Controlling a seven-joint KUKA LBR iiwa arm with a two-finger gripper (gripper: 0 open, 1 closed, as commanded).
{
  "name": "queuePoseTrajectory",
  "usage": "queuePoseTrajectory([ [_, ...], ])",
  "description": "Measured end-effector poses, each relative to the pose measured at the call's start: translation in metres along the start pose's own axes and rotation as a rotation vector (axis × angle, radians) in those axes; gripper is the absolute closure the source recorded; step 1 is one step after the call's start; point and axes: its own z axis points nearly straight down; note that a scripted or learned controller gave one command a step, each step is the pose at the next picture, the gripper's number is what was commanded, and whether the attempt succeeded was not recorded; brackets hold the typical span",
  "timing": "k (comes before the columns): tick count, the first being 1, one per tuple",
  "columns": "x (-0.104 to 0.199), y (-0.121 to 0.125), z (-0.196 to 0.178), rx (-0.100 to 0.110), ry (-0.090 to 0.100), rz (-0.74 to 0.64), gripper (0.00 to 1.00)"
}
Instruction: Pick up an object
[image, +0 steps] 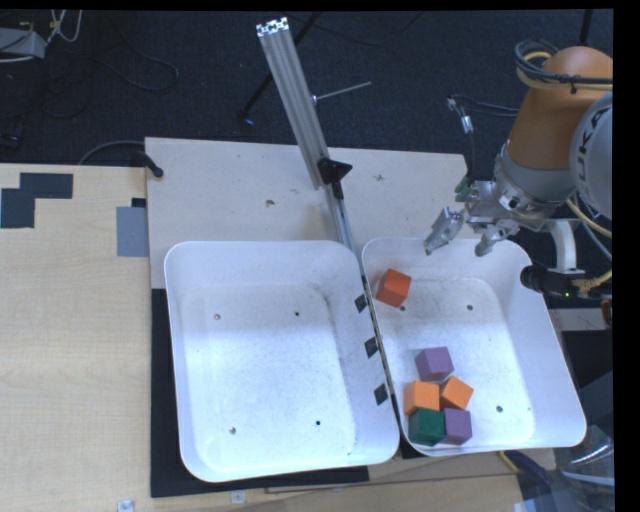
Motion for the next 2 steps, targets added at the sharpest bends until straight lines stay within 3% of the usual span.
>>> queuePoseTrajectory([
  [1, 0.016, -0.006, 0.103, -0.014, -0.003, 0.004, 0.0],
  [2, 0.025, -0.089, 0.134, -0.004, 0.0, 0.007, 0.0],
])
